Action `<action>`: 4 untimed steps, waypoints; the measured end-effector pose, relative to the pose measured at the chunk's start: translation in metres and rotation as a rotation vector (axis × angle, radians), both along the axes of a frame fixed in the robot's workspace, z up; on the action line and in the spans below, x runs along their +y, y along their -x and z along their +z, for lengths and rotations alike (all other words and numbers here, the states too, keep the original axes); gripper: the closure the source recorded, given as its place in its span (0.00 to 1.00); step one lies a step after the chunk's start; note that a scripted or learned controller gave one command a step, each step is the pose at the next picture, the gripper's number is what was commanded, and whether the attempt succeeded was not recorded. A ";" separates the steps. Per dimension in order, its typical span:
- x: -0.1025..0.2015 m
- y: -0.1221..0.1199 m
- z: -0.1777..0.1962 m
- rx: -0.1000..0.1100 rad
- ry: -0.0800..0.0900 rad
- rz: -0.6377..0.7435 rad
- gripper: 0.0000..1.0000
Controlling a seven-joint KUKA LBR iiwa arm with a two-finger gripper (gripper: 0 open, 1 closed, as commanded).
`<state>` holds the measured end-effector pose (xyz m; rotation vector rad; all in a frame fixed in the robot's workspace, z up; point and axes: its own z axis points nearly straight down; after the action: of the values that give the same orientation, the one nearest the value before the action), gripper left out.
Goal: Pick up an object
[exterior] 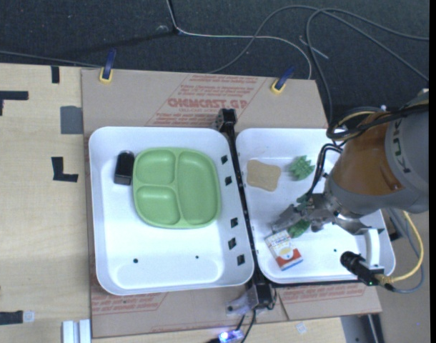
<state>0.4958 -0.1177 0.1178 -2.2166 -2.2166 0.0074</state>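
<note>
Two shallow white bins sit side by side on the counter (32,213). The left bin (111,263) carries a small black object (124,168) near its left wall, and touching it to the right a green divided plate (177,187) fills the bin's centre. The right bin (318,263) holds a tan flat piece (264,174) near its upper left corner and a small green leafy item (301,167) just right of that. A small red-and-white box (283,249) lies near the bin's lower edge, left of centre. The pincer (288,221) reaches in from the right, low over the bin just above that box, with something green showing at its tip; whether its fingers are spread or pressed together cannot be told.
</note>
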 end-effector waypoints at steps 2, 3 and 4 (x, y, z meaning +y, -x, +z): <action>0.000 0.000 -0.022 -0.009 0.003 0.000 1.00; 0.000 0.007 0.036 -0.011 0.002 0.001 1.00; 0.001 0.006 0.088 -0.012 0.002 0.002 1.00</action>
<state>0.4899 -0.1171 0.2062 -2.2221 -2.2260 -0.0039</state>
